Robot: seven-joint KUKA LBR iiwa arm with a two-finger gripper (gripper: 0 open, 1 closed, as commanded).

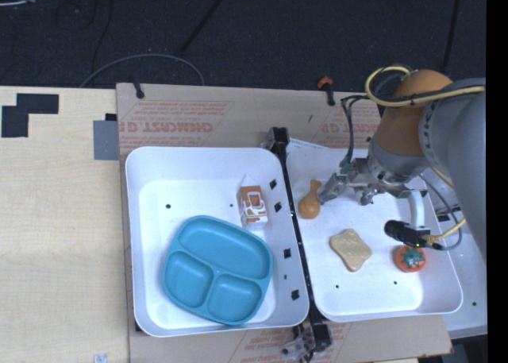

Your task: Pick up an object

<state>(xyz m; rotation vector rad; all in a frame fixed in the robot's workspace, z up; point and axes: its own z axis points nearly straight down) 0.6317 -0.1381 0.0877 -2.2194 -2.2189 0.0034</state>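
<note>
Hand (327, 188) just right of yellow pear-shaped toy (309, 204); grip state can't tell.

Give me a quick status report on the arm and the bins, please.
Gripper low in right bin, holding nothing visible. Nearest item: orange-brown piece, just left of it. Toast slice and red toy lie apart. Blue tray, small carton in left bin.

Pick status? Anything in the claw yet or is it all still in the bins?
Nothing looks picked. The claw sits low in the right white bin, right beside the small tan pear-shaped toy, but a grip cannot be confirmed. The beige bread-slice toy and red tomato toy lie on that bin's floor. The blue divided plastic tray and small orange-and-white carton lie in the left white bin. Left: grasp and lift.
</note>
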